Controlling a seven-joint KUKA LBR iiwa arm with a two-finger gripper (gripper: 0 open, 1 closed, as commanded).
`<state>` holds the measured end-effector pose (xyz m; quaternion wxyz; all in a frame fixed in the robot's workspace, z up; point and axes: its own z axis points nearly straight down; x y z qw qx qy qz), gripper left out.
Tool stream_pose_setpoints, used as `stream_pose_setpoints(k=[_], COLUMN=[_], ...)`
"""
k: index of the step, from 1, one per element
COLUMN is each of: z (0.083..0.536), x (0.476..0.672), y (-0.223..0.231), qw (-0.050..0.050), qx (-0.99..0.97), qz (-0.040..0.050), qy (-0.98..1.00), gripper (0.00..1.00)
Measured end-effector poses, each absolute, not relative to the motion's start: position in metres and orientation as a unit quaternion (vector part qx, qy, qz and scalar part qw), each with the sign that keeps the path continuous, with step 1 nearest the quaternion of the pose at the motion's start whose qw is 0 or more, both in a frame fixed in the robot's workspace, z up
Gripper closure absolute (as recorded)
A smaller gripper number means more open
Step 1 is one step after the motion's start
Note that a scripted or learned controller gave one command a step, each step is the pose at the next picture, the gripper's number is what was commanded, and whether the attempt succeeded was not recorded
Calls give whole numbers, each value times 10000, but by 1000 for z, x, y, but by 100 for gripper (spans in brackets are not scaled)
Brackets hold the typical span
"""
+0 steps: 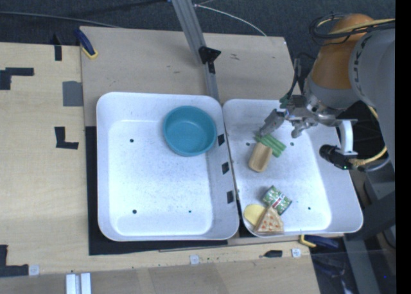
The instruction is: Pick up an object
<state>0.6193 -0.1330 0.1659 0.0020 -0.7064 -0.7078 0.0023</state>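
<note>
Grey arm's gripper [287, 127] hovers spread wide and holding nothing near the right bin's [334, 222] far edge, beside a green block [271, 144]; blue bowl [189, 130] unbothered.

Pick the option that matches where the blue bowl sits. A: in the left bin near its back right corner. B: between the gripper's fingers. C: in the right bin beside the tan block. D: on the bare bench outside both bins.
A: the blue bowl rests on the floor of the left bin, near its back right corner, apart from the gripper over the right bin.
</note>
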Motion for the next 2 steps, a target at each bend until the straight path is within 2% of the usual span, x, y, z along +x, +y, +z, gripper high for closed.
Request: stream_pose_setpoints(k=[1,2], z=[110,89], x=[608,609], y=[-136,-136], qw=[26,-7], qx=[-7068,-7064], qz=[26,9], qy=[-7074,-7078], gripper=[0,0])
